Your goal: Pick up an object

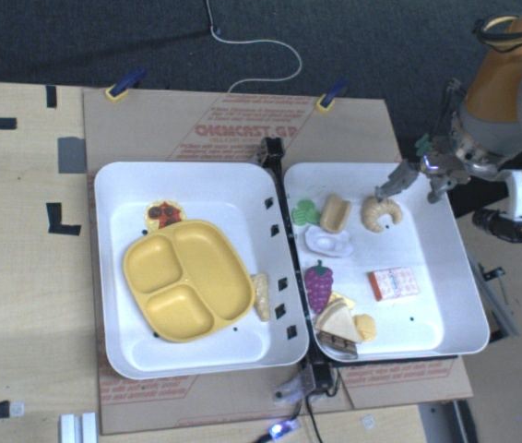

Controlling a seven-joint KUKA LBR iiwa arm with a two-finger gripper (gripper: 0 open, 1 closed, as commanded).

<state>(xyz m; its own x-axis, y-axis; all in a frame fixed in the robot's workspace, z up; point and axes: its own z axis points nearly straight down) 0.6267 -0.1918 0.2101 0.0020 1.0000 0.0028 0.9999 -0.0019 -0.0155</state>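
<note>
You see a tan toy croissant [382, 213] lying curved, ends pointing down, near the far edge of the right bin [445, 293], just right of a bread roll [335, 214].

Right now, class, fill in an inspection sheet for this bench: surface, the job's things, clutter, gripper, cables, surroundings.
Surface: two white bins, left bin and right bin, side by side on a cardboard sheet.
Job's things: right bin holds a croissant, purple grapes, a red and white box, a sandwich wedge and a green piece.
Clutter: left bin holds a yellow divided tray and a small red and yellow item behind it.
Gripper: gripper is just above the croissant; open or shut cannot be told.
Cables: a white cable loops behind the bins.
Surroundings: dark carpet; two blue clamps on the cardboard's far edge.
</note>
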